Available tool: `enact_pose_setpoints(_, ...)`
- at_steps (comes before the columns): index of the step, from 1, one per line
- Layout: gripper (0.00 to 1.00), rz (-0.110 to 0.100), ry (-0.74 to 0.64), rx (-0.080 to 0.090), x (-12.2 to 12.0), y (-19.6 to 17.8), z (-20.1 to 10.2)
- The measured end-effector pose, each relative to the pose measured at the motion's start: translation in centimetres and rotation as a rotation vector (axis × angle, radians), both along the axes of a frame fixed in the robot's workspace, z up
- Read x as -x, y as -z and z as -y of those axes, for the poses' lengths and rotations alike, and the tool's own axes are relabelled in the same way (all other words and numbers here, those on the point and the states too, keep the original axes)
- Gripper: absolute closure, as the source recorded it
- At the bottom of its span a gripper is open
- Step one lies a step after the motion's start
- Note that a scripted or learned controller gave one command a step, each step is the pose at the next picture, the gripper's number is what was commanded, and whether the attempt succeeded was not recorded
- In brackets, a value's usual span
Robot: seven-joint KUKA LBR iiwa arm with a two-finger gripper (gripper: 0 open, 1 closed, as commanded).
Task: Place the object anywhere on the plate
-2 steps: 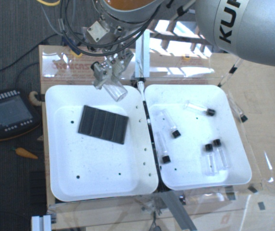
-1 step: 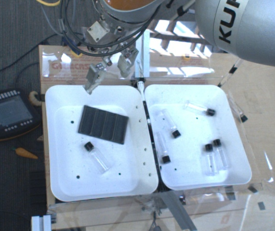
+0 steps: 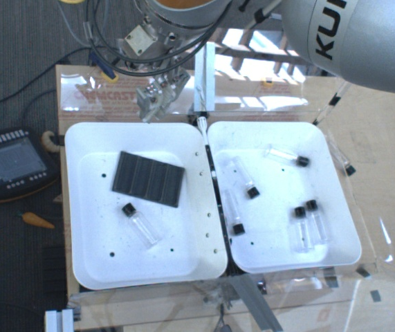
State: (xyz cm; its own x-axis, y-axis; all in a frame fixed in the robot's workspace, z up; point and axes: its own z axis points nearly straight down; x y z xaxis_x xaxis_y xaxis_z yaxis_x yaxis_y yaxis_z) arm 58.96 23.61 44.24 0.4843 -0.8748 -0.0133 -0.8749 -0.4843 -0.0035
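Observation:
A black ribbed plate (image 3: 149, 179) lies flat in the left bin (image 3: 79, 185), towards its back. Just in front of the plate, a small clear vial with a black cap (image 3: 140, 225) lies on its side, close to the plate's front left corner but apart from it. My gripper (image 3: 158, 99) hangs high over the back rim of the left bin, behind the plate and well away from the vial. Nothing shows in its grasp. The arm's orange band and cables fill the top of the view.
The right bin (image 3: 335, 251) holds several more clear vials with black caps, such as one at the back (image 3: 286, 156) and a pair at the front right (image 3: 306, 225). A teach pendant (image 3: 10, 164) lies on the floor to the left.

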Motion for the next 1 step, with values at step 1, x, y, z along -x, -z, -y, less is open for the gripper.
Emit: enact_pose_setpoints(1, 1.0, 0.005, -0.284, 0.004, -7.9, 0.87, 0.24)
